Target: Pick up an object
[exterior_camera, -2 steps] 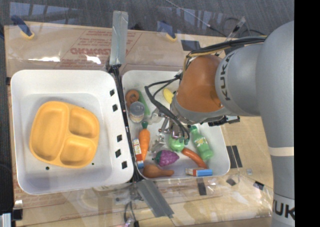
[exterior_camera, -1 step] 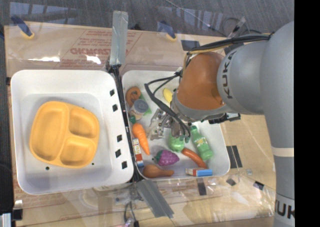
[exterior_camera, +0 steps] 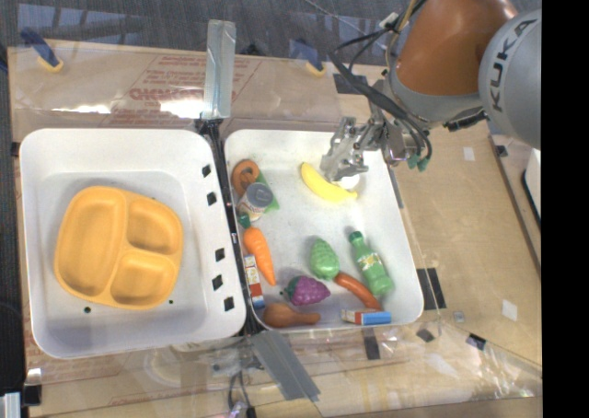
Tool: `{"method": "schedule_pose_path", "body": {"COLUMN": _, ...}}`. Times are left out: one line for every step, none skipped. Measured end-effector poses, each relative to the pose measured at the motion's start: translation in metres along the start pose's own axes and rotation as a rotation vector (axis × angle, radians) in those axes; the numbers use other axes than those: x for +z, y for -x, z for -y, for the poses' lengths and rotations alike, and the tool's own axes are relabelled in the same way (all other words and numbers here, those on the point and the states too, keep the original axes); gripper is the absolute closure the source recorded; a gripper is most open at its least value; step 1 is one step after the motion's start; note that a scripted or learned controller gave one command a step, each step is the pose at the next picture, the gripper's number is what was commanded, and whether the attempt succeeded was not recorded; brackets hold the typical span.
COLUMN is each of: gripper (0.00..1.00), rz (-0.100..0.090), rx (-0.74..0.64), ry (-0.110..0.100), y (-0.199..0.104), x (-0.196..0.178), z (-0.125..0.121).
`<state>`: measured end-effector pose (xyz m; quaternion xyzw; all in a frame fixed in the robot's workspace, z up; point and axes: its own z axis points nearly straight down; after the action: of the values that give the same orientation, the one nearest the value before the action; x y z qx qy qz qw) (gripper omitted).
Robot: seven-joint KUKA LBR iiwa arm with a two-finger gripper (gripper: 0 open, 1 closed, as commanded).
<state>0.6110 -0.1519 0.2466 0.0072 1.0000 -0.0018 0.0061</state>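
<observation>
My gripper [exterior_camera: 341, 164] hangs over the back right of the right bin [exterior_camera: 398, 223], its fingers pointing down right above the yellow banana [exterior_camera: 325, 185]. The fingers look slightly apart and nothing shows between them. Other toys lie in this bin: a carrot [exterior_camera: 259, 254], a green bottle [exterior_camera: 370, 262], a green pepper [exterior_camera: 323, 259], purple grapes [exterior_camera: 308, 291], a chili [exterior_camera: 355, 289], a drumstick [exterior_camera: 285, 316] and a small can [exterior_camera: 259, 197].
The left bin [exterior_camera: 37, 186] holds a yellow divided tray [exterior_camera: 120, 246]. A grey tape strip [exterior_camera: 218, 71] stands behind the divider between bins. A small red-and-blue box [exterior_camera: 368, 318] lies at the right bin's front edge.
</observation>
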Motion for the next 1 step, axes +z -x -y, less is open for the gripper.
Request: {"method": "schedule_pose_path", "body": {"gripper": 1.00, "rz": -0.008, "rx": -0.317, "ry": 0.004, "y": -0.0074, "x": 0.0209, "z": 0.0594}}
